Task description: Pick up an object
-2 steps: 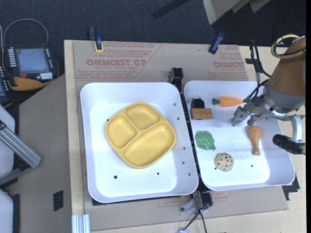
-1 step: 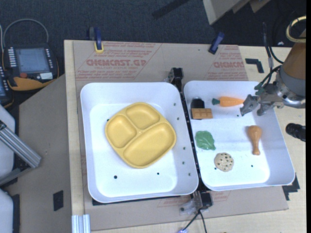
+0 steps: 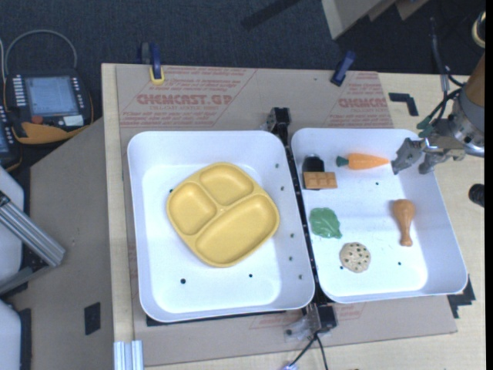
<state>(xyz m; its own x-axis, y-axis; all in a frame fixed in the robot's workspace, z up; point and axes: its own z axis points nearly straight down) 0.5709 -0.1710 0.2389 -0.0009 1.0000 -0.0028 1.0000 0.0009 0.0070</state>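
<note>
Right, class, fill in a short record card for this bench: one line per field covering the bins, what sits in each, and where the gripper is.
left bin: holds yellow divided plate
right bin: holds carrot, waffle, black block, lettuce leaf, cookie, drumstick
gripper: over the right bin's far right corner, just right of the carrot
held object: none seen between the fingers

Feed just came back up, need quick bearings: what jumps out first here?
The big yellow divided plate dominates the left bin. In the right bin, small toy foods lie scattered: a carrot, waffle, green leaf, cookie and drumstick. The claw hovers at that bin's far right edge, beside the carrot's tip.
</note>
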